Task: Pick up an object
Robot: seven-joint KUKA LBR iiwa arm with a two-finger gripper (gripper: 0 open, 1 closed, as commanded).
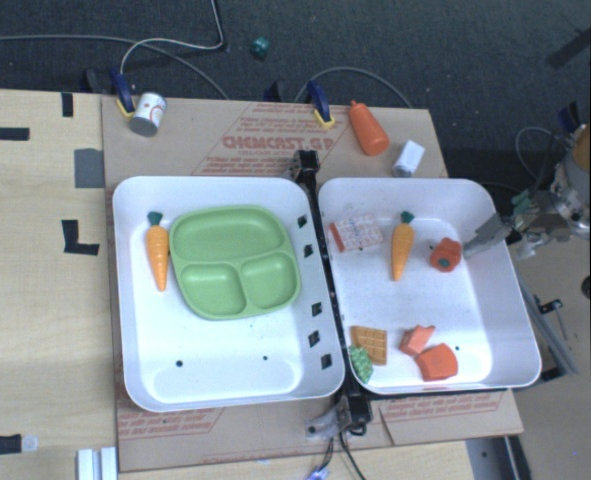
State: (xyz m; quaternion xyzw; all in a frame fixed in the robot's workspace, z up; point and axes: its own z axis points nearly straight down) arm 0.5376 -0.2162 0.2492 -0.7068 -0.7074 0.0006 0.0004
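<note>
While my gripper (472, 240) hangs beside the red toy (445, 255), I cannot tell if it is open.

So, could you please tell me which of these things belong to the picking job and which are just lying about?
For the job:
- claw at the right white bin
- small red round toy beside it
- orange carrot toy
- waffle-like square
- two red-orange chunks

Lying about:
- green divided plate
- second carrot, left bin
- orange bottle-shaped toy on cardboard
- small metal can
</note>
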